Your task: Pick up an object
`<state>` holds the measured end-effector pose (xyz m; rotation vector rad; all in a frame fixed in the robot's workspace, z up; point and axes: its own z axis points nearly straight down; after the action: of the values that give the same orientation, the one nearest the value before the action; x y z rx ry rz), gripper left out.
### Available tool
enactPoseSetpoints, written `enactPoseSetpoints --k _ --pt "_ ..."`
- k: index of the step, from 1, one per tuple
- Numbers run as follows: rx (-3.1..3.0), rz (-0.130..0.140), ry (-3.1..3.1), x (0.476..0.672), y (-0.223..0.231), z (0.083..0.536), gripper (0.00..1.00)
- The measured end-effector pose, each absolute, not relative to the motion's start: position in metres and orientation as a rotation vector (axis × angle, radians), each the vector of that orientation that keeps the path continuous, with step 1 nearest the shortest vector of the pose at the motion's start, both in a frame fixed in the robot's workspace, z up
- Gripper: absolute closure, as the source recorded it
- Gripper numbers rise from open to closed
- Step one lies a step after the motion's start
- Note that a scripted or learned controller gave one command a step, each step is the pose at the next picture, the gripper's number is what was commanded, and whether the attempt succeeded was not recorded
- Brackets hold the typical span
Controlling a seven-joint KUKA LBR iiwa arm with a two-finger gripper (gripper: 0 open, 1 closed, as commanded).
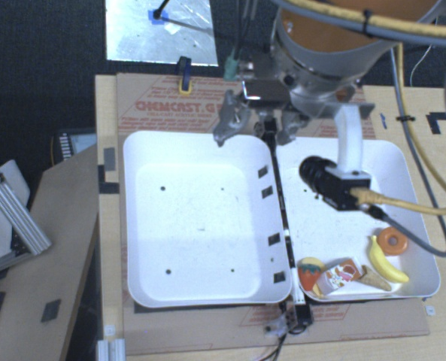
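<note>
Yellow banana (388,262) and the other toys lie well below our gripper (256,126), whose jaws hang apart and empty, so we risk closing on nothing.

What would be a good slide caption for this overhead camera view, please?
KUKA arm's gripper poised above the bins' far edge; banana and other small items clustered in the right bin's near corner.
</note>
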<state>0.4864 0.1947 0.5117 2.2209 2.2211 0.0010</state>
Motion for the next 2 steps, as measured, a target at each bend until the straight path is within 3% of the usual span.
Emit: enactPoseSetpoints --k 1,2 --pt "2.221 0.005 2.22 0.486 0.174 0.536 0.0" --pt "2.212 0.0 2.232 0.486 0.237 0.497 0.0"
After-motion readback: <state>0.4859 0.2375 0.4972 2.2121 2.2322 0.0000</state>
